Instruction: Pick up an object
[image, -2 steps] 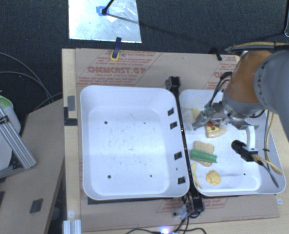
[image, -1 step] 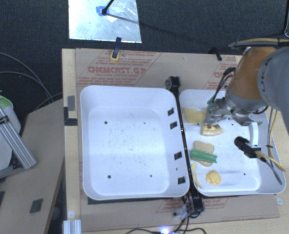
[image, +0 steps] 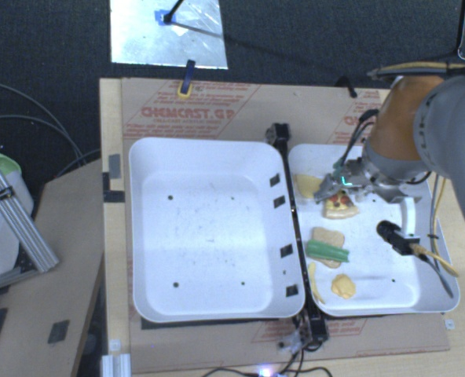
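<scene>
Several toy foods sit in the right bin (image: pixel 429 289), and the one under attention is the pizza slice (image: pixel 339 204), red-topped, lying in the upper middle just beside a yellow piece (image: pixel 307 184). Right over it hovers the gripper (image: pixel 332 188), low and close, and whether its fingers are apart or together I cannot tell. Below lie a tan cracker (image: pixel 327 237), a green bean (image: pixel 327 250) across it, and a yellow lump (image: pixel 343 287). This looks like the approach-to-grasp step; next it needs a clean closure on the slice, then a lift
</scene>
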{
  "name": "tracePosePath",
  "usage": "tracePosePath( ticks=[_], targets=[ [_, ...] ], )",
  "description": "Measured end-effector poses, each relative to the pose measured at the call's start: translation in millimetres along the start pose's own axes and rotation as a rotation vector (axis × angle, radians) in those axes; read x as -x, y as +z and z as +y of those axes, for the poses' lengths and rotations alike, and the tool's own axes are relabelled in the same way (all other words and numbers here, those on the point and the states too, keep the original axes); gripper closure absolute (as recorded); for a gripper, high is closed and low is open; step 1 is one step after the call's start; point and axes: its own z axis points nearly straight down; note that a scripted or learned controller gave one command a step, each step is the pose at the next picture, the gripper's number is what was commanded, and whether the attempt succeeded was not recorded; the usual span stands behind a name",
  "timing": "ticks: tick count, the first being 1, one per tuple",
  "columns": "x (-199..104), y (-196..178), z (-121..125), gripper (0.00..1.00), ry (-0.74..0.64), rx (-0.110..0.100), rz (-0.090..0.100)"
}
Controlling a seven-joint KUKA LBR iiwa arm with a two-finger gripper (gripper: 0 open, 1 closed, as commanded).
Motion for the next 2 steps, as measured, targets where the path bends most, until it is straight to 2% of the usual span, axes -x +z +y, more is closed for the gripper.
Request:
tracePosePath(
  ticks=[1,2],
  targets=[
    [-18.2,19.7,60.6,0.00,-0.007,-0.016,0.011],
    [-12.2,-14.5,59.8,0.00,-0.002,-0.019,0.010]
  ],
)
